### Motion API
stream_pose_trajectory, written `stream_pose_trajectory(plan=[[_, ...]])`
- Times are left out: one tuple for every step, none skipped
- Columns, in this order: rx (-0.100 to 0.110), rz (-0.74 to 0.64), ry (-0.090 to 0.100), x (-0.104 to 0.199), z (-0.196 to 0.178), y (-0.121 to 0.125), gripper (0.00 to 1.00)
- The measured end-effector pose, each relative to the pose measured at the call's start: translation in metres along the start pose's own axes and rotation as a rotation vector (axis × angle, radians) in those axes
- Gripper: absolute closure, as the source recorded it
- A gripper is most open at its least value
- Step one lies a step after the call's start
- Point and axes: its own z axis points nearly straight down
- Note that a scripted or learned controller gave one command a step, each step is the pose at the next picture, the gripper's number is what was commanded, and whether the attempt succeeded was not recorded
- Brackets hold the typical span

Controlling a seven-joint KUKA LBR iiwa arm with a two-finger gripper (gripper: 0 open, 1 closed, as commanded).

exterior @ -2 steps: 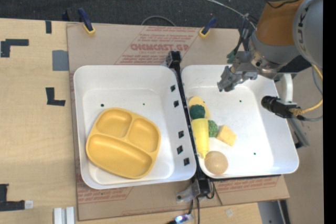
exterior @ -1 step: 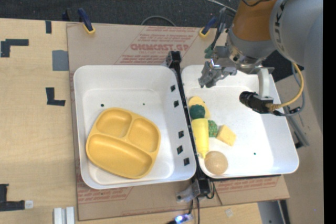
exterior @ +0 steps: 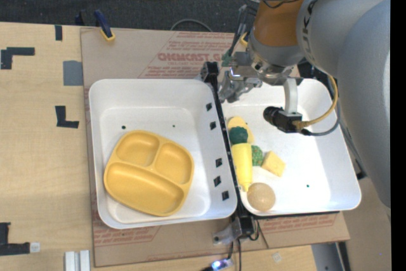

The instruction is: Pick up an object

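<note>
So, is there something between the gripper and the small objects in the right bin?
Nothing visible. The gripper is above the far left corner of the right bin, and the yellow corn and its neighbours lie nearer the camera with bare floor between.

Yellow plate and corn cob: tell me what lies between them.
In the camera view, the bins' two adjoining walls, with black clips on them, run between the plate and the corn cob.
</note>
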Motion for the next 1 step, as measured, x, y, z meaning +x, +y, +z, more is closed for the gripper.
stream_pose_trajectory(plan=[[0.002, -0.001, -0.001, 0.0572, 0.0189, -0.0022, 1.0]])
